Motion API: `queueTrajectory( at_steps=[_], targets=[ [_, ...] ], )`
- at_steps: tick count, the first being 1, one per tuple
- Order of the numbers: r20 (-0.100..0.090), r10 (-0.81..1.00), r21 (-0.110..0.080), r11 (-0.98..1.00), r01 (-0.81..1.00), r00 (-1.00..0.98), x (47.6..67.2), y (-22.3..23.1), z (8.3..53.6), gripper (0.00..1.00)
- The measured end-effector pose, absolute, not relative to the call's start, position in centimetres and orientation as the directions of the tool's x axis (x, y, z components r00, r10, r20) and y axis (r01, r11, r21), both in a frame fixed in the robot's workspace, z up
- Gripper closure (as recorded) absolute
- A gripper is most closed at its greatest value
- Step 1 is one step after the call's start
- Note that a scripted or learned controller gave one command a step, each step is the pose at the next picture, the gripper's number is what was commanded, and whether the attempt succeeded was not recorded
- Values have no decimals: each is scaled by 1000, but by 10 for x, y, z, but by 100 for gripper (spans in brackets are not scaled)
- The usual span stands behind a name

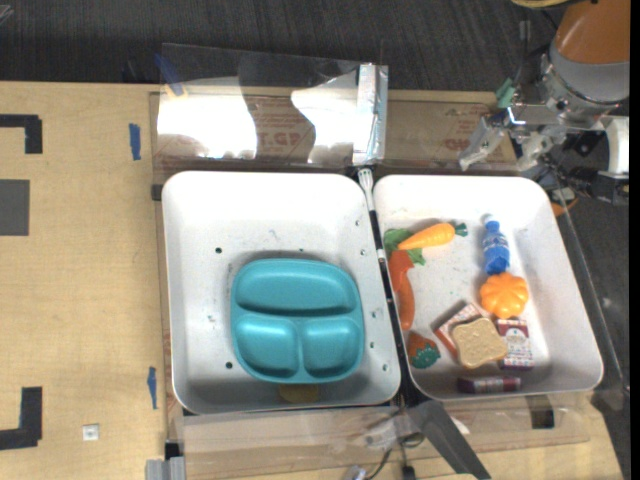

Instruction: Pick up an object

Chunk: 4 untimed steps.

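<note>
Nearest the front rim of the right bin (575,363) lie a dark marker-like stick (489,384), a slice of toast (477,342) and a small red-and-white carton (514,340). Just behind them sits an orange toy pumpkin (503,294), then a blue bottle (494,247), with two toy carrots (430,236) toward the divider. The left bin (190,228) holds a teal divided tray (296,317). Beyond the right bin's far corner, the gripper (505,133) hovers above the bench with nothing between its fingers, which appear spread apart.
</note>
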<state>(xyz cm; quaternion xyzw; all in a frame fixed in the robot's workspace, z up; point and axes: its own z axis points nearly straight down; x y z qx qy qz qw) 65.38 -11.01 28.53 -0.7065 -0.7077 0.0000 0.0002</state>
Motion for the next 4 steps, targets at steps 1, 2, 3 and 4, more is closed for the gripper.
queueTrajectory(
  at_steps=[1, 2, 3, 4],
  targets=[
    [1, 999, -8, 46, 999, -46, 594, -109, 180, 0],
    [0, 996, 3, -87, 996, 87, 588, -90, 205, 0],
    [1, 973, -2, -230, 973, 230, 593, -94, 96, 0],
    [0, 977, 9, -211, 977, 211, 646, -96, 89, 0]
  ],
)
